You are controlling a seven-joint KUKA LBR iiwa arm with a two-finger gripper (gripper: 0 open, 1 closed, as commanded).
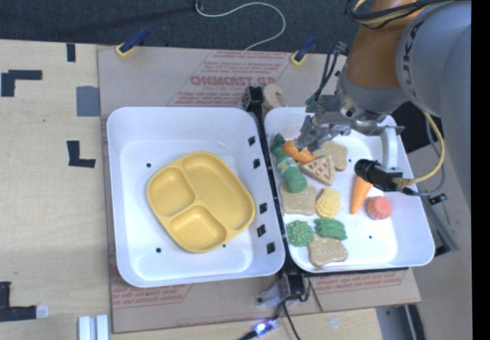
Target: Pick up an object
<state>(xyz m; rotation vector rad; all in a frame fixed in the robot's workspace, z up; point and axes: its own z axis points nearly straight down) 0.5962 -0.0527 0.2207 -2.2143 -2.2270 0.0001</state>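
The right bin [406, 243] holds several toy foods. Among them are a small orange piece [295, 152], a green cucumber [292, 177], a pizza slice [320, 171], a beige bread piece [335, 153], a corn cob [328, 202], a carrot [359, 194] and a red fruit [378, 208]. My gripper [315, 134] hangs low over the bin's back left corner. It is just above and to the right of the orange piece, and its tip is close to that piece and the pizza slice. Nothing shows held in it.
The left bin [130, 139] holds a yellow divided plate [200, 201]. Nearer the front of the right bin lie a tan cookie [300, 201], broccoli [300, 233], a green pepper [331, 228] and another beige piece [328, 253]. A black fitting with cables [377, 174] hangs off the arm over the bin.
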